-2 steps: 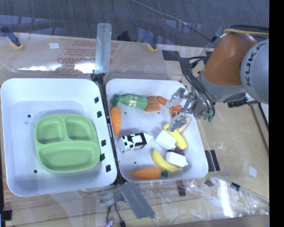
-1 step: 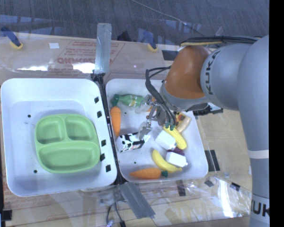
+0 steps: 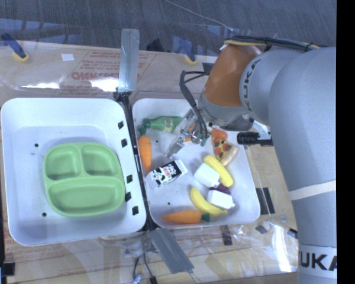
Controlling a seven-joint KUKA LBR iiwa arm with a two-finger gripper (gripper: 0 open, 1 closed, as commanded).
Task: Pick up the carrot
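Glossy white plastic bins (image 3: 23, 158), matt green plastic tray (image 3: 83, 179), smooth orange carrot (image 3: 145, 152).

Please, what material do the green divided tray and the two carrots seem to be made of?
The green divided tray looks like moulded plastic with a smooth matte finish: uniform pale green, rounded compartment edges. The carrot by the left wall of the right bin and the carrot near its front wall look like plastic toys: even orange, faintly glossy, though rubber or foam is possible.

We see two smooth orange plastic carrots in the right bin. One long tapered carrot (image 3: 145, 152) lies lengthwise against the bin's left wall, and a second carrot (image 3: 183, 217) with a green end lies flat along the near wall.
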